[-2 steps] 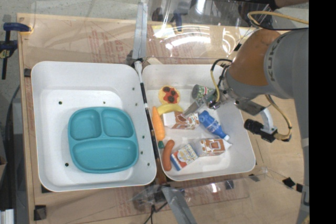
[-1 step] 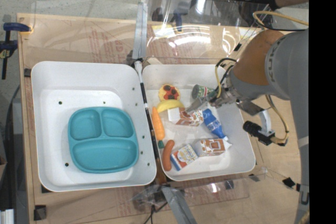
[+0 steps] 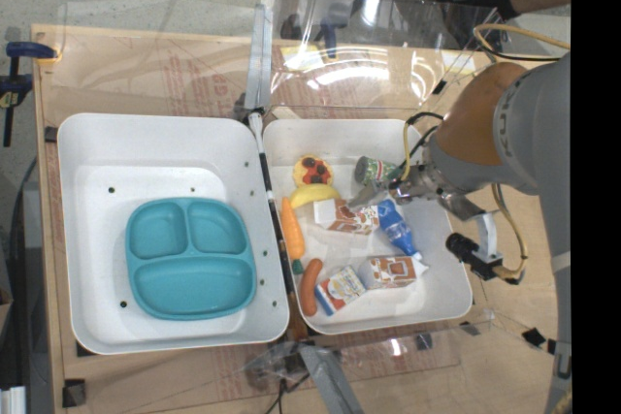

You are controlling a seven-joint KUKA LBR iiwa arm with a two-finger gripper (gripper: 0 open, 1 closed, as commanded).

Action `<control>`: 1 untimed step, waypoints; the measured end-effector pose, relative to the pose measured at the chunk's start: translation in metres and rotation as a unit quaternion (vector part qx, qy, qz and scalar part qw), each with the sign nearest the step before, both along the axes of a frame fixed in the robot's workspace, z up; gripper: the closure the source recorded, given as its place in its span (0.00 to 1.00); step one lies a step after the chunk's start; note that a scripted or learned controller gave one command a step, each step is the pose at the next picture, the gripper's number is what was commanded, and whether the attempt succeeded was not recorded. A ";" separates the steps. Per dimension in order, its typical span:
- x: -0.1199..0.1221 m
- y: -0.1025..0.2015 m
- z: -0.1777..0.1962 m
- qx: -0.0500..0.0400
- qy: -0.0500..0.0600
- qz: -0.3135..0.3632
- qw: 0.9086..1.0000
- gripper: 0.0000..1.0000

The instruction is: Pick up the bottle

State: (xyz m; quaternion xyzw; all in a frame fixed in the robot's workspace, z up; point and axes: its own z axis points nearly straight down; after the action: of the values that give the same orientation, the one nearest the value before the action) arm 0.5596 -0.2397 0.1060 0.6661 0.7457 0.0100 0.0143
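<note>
Your arm (image 3: 505,136) reached in from the right, over the right bin (image 3: 441,291), with its end effector (image 3: 403,184) low near the bin's upper middle. You could not tell from this angle whether the end effector was wide, narrow or holding anything. The bottle (image 3: 396,226), blue and lying on its side, sat just below the end effector, in the middle of the right bin. A green can (image 3: 372,171) lay just left of the end effector. Around the bottle you had small cartons: one (image 3: 354,219) beside it on the left, one (image 3: 393,271) below it, and another (image 3: 340,289) lower left. A banana (image 3: 312,196), a carrot (image 3: 292,230) and a sausage (image 3: 309,285) lay along the bin's left side. In the left bin (image 3: 87,145) rested a teal divided plate (image 3: 190,258).
</note>
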 end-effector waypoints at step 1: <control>0.000 -0.008 0.014 -0.009 -0.004 -0.002 1.000 1.00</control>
State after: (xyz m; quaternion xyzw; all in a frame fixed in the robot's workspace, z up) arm 0.5596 -0.2481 0.1204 0.6671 0.7446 0.0062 0.0233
